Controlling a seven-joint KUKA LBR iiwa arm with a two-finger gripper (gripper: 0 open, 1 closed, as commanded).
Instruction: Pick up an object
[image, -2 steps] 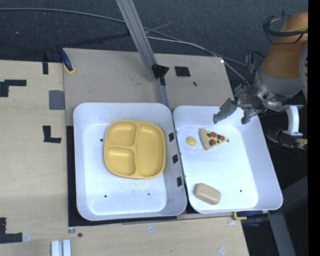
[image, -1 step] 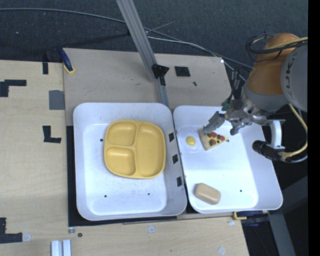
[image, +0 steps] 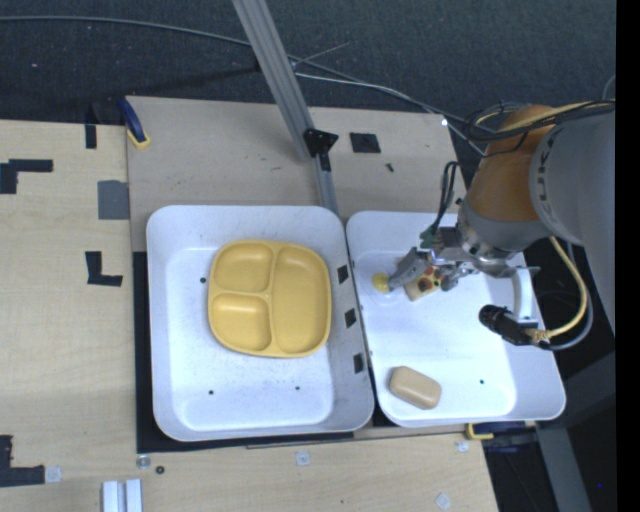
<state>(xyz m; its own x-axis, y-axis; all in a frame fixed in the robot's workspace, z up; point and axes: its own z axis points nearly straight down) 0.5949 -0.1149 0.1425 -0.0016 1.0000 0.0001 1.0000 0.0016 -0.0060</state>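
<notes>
My gripper (image: 422, 274) hangs low over the upper left part of the right bin (image: 520, 385), below the orange-banded wrist. A small yellow object (image: 381, 283) lies on the bin floor just left of the gripper's tip, close to it or touching it. A small multicoloured bit shows at the gripper's underside; I cannot make out what it is. A tan, rounded, bread-like lump (image: 414, 387) rests near the right bin's front edge, well apart from the gripper.
A yellow divided plate (image: 270, 297) lies in the left bin (image: 180, 380). A grey metal pole (image: 290, 90) slants down to the ridge between the bins. Black and yellow cables (image: 520, 328) hang beside the arm over the right bin.
</notes>
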